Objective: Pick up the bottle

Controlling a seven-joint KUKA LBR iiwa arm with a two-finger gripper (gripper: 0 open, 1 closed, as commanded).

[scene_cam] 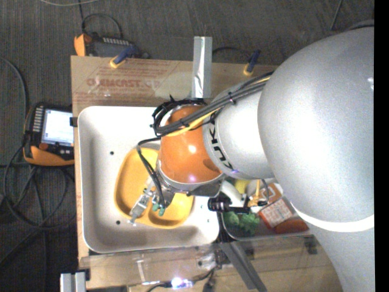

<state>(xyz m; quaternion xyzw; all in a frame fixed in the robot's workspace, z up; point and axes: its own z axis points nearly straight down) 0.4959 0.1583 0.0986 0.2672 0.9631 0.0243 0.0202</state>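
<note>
My gripper [149, 209] hangs low in the left bin [97, 163], just above the near part of a yellow dish [129, 174]. Its two fingers [140, 209] stand slightly apart, with only the yellow dish showing between them. A white object with a dark end [226, 194], which may be the bottle, lies at the left edge of the right bin, right of the gripper and partly under the arm. The orange wrist band [185, 154] and the grey arm hide most of the right bin.
In the right bin's visible corner [226, 230] lie a green leafy item [243, 222], a red-orange box [281, 215] and a yellow piece [242, 187]. A cardboard sheet [121, 84] lies behind the bins. A handheld pendant [51, 132] rests on the floor at left.
</note>
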